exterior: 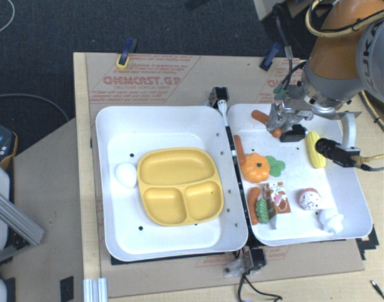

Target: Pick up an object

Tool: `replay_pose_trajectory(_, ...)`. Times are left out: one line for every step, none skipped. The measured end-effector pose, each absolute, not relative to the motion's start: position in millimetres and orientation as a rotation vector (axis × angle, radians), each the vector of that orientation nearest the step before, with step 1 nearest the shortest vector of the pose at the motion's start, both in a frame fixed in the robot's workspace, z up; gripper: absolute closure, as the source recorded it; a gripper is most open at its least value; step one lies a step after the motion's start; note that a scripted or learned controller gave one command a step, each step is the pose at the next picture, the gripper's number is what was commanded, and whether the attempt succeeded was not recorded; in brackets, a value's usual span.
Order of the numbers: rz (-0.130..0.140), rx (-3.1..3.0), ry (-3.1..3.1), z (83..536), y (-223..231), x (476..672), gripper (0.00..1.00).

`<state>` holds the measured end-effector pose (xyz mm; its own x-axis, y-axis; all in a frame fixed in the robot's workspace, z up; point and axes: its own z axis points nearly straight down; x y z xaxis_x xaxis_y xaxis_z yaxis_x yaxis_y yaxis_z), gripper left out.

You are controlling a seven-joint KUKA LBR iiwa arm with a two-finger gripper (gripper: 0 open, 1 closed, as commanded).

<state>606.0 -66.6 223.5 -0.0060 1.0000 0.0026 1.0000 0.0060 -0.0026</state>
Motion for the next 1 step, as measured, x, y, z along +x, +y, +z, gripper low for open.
replay_pose_trajectory(-0.001, -2.213, -2.225, 234.3, -10.9, 592.3, 1.00)
